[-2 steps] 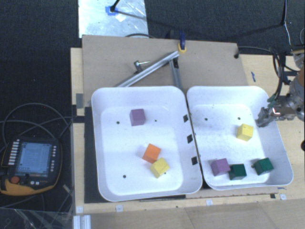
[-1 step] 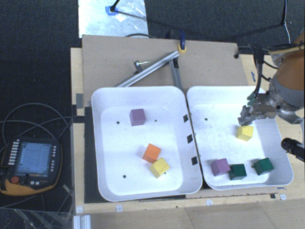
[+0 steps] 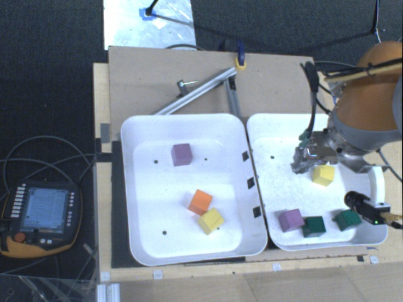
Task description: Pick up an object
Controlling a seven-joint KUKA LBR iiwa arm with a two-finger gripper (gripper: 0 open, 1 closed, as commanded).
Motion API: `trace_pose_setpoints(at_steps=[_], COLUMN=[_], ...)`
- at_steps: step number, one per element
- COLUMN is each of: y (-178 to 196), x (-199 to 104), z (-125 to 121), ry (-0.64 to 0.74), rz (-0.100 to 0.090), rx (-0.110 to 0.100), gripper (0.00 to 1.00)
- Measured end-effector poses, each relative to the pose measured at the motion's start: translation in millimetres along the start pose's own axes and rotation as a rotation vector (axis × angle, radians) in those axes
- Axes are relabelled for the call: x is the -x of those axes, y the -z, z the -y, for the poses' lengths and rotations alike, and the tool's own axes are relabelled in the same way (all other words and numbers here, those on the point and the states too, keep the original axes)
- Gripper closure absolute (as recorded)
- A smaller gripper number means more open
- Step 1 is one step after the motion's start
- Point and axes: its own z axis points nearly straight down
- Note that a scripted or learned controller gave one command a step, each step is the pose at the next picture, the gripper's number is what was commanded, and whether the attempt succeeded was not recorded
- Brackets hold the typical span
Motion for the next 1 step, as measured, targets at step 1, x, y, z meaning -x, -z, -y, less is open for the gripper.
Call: trace_pose_setpoints(at_steps=[1], y=[-6.0], x=[-61.1], z=[-3.8], ry=[0.001], rz=[-0.001], rx=[0.000], gripper=[1.00])
